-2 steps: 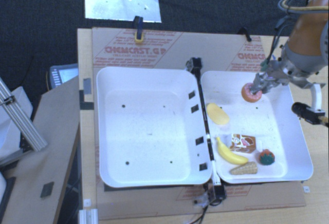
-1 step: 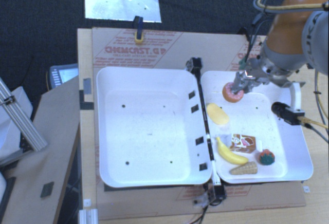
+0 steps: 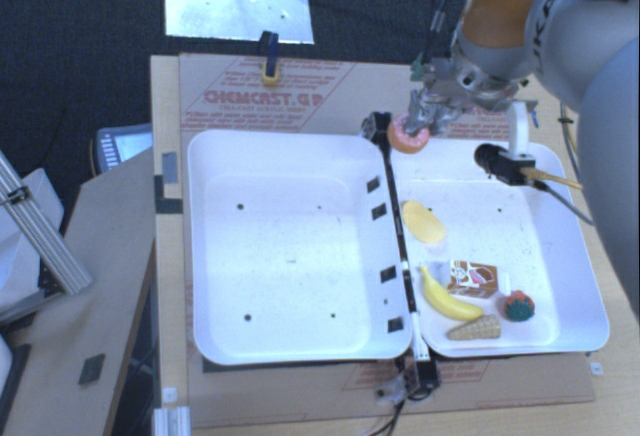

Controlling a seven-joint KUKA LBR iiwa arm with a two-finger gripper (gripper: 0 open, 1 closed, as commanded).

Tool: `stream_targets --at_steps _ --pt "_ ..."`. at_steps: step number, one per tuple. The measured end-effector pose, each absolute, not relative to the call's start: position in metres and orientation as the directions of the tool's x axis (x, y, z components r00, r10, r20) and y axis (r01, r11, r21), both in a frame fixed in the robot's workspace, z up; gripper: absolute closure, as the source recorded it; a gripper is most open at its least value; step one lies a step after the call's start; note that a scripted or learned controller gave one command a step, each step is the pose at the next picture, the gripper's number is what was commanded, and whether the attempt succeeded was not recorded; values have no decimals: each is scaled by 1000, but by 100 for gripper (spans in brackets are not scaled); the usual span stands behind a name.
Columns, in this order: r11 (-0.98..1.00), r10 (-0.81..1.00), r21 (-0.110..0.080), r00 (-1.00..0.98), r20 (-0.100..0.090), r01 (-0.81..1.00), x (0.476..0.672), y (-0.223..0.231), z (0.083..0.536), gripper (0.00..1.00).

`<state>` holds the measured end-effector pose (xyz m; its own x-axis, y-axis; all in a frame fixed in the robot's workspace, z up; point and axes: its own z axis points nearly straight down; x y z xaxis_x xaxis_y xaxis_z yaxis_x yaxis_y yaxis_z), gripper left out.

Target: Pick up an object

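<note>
My gripper (image 3: 420, 124) hangs over the back left corner of the right bin (image 3: 560, 224), under the orange band of the arm. A pink ring-shaped donut (image 3: 408, 137) sits between its fingertips, at the level of the bin's back rim; the fingers are shut on it. Lower in the same bin lie a yellow oval piece (image 3: 423, 222), a banana (image 3: 447, 296), a small red and white box (image 3: 473, 278), a red and green berry (image 3: 517, 305) and a tan wedge (image 3: 474, 328).
The left bin (image 3: 215, 254) stands beside the right one, with a black divider strip (image 3: 392, 224) between them. A black part with a yellow cable (image 3: 503, 164) juts out over the right bin's back. A yellow and black clamp (image 3: 270, 59) stands behind the bins on the cardboard.
</note>
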<state>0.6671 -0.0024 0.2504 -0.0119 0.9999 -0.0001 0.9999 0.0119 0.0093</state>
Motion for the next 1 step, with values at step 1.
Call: stream_targets --at_steps 1 --pt "11 1000 -9 -11 3 1000 602 70 180 100"
